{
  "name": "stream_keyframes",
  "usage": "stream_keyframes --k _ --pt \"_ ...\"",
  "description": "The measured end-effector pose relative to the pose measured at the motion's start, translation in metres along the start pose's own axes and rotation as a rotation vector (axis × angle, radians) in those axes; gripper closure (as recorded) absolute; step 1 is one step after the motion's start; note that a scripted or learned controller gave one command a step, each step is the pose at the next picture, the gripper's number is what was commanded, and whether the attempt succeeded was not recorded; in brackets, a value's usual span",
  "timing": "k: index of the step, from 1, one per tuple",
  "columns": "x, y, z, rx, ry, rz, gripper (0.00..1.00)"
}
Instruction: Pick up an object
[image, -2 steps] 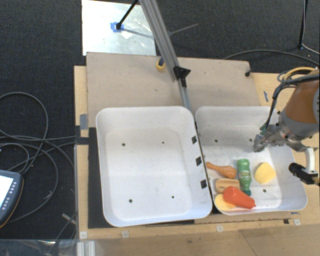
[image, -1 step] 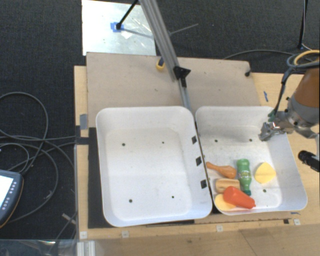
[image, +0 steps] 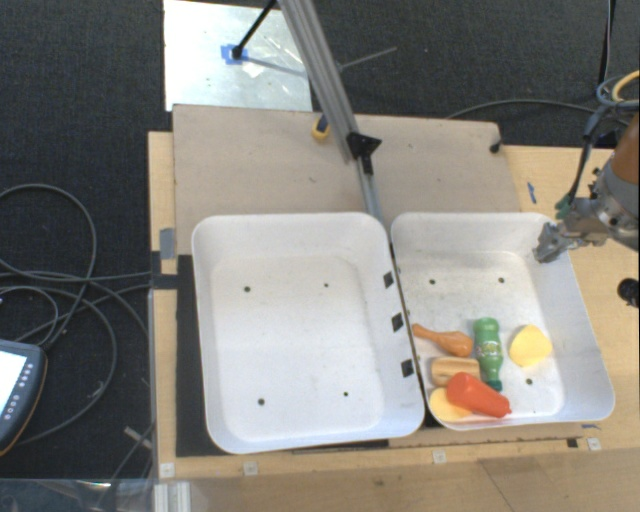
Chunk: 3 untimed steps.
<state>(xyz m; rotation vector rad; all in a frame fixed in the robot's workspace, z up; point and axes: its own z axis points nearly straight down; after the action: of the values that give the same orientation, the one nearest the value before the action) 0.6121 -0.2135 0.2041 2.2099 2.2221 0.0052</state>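
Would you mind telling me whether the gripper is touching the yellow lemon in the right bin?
Apart. The camera view shows the gripper at the bin's upper right edge, with bare white floor between it and the lemon.

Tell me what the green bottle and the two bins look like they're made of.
Green bottle: probably smooth moulded plastic, uniformly coloured, toy-like. Right bin and left bin: likely thin matte white plastic, judging by rounded moulded corners and rolled rims, though coated metal can't be excluded.

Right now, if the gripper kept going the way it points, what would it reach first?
The gripper points down and leftward over the right white bin's far right corner. It would likely meet that bin's bare floor first, well short of the yellow lemon-shaped toy; depth is uncertain.
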Motion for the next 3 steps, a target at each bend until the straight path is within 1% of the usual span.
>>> stream_keyframes --k 1,2,3 --pt "-0.001 0.002 -0.030 0.002 0.001 0.000 1.00" --pt "0.055 -0.007 -0.033 0.007 0.005 -0.004 1.00" --pt "0.106 -0.011 -0.025 0.008 0.005 -0.004 1.00"
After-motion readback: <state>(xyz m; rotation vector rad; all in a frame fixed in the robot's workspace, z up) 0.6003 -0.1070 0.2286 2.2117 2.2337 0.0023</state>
